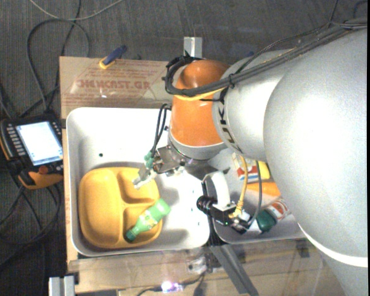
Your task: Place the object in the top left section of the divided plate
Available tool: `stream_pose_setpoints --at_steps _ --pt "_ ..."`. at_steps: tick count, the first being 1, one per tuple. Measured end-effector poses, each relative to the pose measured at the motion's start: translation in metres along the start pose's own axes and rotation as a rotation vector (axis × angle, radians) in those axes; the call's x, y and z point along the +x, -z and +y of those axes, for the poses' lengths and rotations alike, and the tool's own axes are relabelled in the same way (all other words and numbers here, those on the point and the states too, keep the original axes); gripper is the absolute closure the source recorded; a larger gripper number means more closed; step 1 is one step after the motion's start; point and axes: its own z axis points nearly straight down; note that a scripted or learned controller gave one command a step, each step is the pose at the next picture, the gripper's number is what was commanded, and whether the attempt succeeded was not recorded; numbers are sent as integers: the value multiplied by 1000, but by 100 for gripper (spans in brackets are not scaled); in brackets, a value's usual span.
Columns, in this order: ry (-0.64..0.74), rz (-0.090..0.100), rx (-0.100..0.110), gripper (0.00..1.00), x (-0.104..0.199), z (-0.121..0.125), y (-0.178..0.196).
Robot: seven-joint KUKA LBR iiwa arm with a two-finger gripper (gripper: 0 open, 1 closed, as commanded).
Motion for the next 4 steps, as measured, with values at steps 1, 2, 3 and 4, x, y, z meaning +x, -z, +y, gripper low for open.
stream_pose_setpoints --at_steps 1,2,3,4 --pt "-17 -10 -51 0 25 -10 -69" --pt "-38 -41 -30 100 4 -16 -70" --pt "-193 -1 -8 100 -7 -41 -25" --pt "-446 -12 -44 100 61 -9 -88"
